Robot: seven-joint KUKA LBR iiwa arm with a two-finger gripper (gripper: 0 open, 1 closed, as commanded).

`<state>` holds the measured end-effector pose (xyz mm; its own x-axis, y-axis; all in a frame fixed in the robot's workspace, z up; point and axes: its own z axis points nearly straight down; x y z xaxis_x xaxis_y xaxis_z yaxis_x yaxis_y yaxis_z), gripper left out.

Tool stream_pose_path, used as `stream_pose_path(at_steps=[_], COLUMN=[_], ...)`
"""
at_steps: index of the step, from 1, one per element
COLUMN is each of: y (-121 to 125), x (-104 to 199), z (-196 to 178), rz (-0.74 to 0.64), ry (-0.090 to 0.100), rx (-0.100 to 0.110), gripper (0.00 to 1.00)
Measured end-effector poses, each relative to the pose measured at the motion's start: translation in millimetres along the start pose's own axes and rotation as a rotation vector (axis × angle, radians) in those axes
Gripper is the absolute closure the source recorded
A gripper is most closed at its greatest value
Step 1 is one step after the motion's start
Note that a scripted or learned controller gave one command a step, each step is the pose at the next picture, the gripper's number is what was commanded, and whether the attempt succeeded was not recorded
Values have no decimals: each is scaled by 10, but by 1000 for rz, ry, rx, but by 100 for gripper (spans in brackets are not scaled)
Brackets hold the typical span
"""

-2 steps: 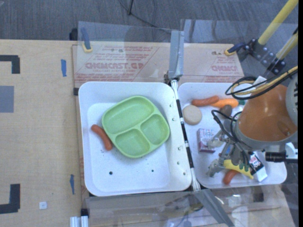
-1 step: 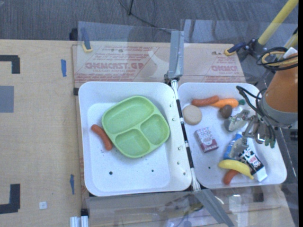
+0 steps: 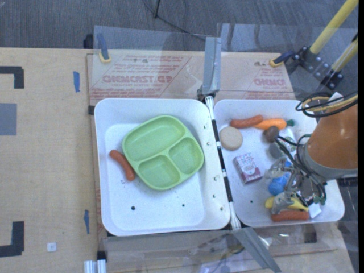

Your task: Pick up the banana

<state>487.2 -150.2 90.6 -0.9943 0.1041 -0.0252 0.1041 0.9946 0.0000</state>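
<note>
Two shallow white bins are sitting side by side on a wooden bench, the left bin and the right bin. Nearest the camera, the gripper is hanging low in the right bin's front corner, tangled in cables, so I cannot tell how it is set. Just beneath it a banana is peeking out, mostly hidden, with one carrot beside it and a blue object partly covered. The arm is reaching in from the right, cut off at the edge. Left of the gripper one small carton is lying; beyond it, one round bun, one sausage and another carrot. Far left, one green plate and a second sausage are resting.
</note>
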Motion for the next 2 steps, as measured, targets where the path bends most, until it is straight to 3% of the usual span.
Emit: stream_pose_path(at_steps=[1,2], y=[3,379], x=[15,-252], z=[-82,-1088], rz=[3,178], ry=[5,19], rx=[-1,1], gripper=[100,100])
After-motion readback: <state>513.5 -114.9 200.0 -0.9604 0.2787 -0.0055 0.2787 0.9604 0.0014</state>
